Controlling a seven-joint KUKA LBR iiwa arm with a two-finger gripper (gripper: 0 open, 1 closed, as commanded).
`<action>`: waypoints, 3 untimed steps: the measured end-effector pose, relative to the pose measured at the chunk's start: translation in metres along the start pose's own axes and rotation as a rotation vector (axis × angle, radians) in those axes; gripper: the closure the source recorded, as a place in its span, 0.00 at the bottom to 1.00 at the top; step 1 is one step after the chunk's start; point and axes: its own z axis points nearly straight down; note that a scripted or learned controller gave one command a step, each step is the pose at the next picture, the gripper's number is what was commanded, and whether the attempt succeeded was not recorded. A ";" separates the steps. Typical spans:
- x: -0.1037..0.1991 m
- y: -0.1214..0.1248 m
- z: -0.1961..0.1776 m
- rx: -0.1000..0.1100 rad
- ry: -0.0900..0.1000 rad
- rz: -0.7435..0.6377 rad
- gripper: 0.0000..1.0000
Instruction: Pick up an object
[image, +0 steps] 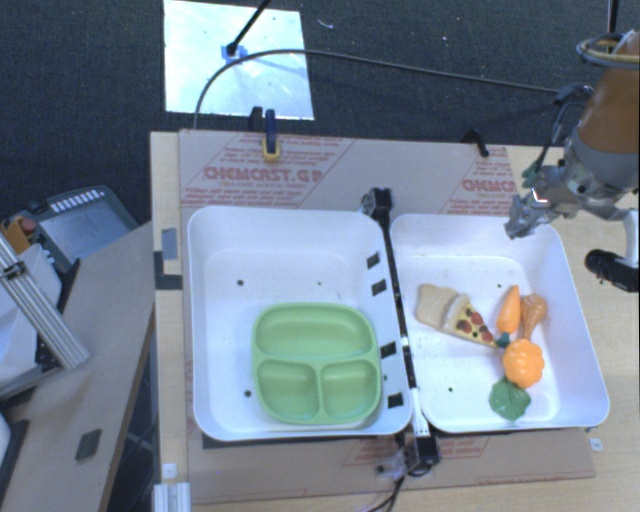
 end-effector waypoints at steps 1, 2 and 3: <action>0.051 -0.010 0.013 0.005 0.002 -0.003 1.00; 0.106 -0.015 0.005 0.003 0.003 -0.005 1.00; 0.157 -0.021 0.017 0.004 0.002 -0.004 1.00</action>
